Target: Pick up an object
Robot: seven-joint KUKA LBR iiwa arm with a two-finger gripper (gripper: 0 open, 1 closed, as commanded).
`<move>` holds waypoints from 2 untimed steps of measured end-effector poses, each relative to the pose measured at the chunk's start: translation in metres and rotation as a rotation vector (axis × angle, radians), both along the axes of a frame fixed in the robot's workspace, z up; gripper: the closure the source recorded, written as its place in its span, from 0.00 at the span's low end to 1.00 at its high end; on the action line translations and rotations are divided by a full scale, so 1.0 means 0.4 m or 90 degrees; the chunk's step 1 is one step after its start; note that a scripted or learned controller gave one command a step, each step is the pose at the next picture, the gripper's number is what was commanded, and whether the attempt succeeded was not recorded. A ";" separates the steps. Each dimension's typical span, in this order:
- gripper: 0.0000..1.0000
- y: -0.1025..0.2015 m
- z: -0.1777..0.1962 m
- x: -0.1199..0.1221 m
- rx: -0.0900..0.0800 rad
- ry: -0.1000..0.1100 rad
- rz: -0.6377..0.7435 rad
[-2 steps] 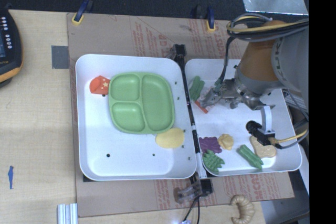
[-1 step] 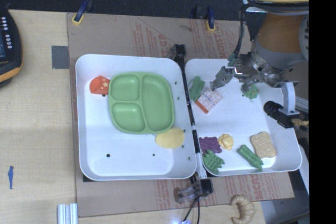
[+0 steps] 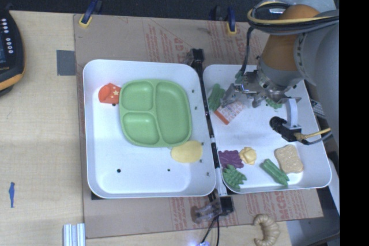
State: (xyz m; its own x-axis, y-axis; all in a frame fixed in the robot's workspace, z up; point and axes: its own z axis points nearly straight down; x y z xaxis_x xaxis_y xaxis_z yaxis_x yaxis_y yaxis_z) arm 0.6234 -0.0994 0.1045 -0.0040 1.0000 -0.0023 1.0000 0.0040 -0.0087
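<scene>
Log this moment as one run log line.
arm: over right bin | gripper: low beside orange-white packet, green piece | grasp: unconfirmed | left bin: green tray

Grey arm [image 3: 300, 49] low, wrist downward

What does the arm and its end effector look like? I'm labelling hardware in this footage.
The arm is a thick, rounded grey body with an orange band above the wrist. A yellow-and-black cable loops over its top. The end effector is a compact metallic silver-grey assembly with dark parts. A black fitting with a yellow lead sits just below it.
</scene>
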 end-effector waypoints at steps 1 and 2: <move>0.00 -0.235 0.010 -0.285 0.000 0.002 -0.009; 0.00 -0.245 0.344 -0.124 -0.002 -0.015 0.001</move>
